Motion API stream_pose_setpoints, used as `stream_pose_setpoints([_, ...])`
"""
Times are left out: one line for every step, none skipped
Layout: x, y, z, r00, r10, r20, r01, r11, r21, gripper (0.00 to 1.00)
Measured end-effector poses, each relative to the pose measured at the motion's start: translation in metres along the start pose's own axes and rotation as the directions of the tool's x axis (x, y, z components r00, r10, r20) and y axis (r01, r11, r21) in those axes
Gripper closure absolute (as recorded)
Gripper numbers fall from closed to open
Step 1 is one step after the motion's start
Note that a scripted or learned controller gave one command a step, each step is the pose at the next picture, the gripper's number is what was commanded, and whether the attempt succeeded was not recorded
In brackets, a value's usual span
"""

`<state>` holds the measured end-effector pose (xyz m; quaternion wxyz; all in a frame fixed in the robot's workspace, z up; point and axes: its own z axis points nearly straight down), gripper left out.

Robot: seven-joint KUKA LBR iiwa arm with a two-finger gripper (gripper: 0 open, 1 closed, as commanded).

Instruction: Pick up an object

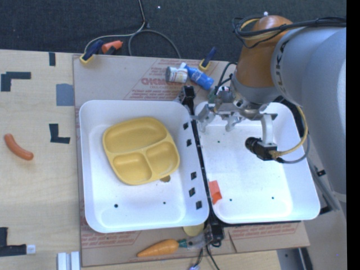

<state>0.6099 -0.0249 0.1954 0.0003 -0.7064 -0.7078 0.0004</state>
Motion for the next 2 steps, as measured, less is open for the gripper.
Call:
stream_pose_setpoints([-0.057, 0.06, 0.012, 1.0, 0.004, 0.003, -0.003, 1.0, -0.003, 0.0])
stream_pose_setpoints([-0.006, 0.026, 0.007, 1.0, -0.002, -0.001, 0.002, 1.0, 0.002, 0.0])
